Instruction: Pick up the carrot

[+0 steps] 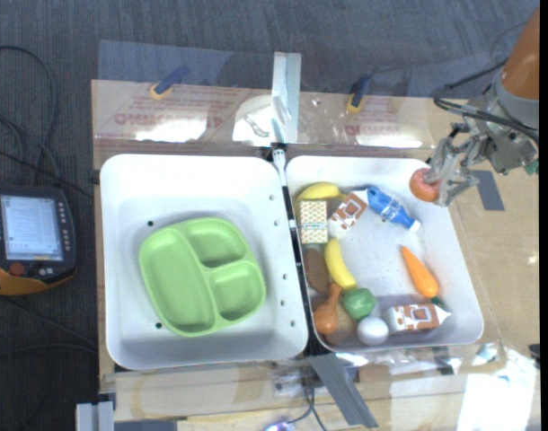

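In the right bin (464,281), close to its right wall: the carrot (419,272), orange, lying flat at a slant from upper left to lower right, on bare white floor, touching nothing that can be made out. Just below it, a small carton (412,317) on its side, with a white ball (373,329) next to that and a round green piece (357,302) slightly higher. Along the bin's left side, a yellow banana (340,263), a brown drumstick-shaped toy (326,312), a small printed box (313,221) and, at the top, another yellow fruit (319,190). Near the top middle, a second little carton (349,214) and a blue bottle (388,207) with a white cap, tilted. Above the bin's upper right corner, well apart from the carrot: the end effector (446,187), hanging from the grey arm (508,146) with the orange band at the frame's edge. Open or closed: cannot tell from this angle. Right beside it on its left, at the corner rim, a round orange-red fruit (424,184); held or merely sitting there, impossible to say. In the left bin (112,241), a green divided plate (202,275) with three compartments. Off the counter (499,268) to the far left, a handheld control pendant (27,236) with a lit screen.
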`<act>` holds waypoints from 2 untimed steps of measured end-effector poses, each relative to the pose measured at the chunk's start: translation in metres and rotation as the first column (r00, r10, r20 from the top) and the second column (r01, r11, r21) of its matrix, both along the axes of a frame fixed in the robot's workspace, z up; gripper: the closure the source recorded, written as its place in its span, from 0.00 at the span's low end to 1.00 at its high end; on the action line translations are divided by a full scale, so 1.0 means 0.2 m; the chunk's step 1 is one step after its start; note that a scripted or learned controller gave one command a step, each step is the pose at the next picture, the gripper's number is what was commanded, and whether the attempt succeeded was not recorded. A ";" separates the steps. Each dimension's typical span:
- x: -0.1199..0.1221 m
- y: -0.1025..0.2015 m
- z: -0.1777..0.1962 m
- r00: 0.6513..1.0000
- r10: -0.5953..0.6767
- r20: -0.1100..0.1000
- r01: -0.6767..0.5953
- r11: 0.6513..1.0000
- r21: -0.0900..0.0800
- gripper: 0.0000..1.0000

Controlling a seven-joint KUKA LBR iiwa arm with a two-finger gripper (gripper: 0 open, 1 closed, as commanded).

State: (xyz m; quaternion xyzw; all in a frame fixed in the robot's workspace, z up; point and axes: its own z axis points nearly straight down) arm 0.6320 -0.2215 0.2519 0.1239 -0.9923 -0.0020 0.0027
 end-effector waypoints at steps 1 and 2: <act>0.19 -0.01 0.01 0.998 0.066 0.010 -0.066 0.998 -0.005 1.00; 0.19 0.01 0.17 0.931 0.364 0.013 -0.364 0.931 -0.006 1.00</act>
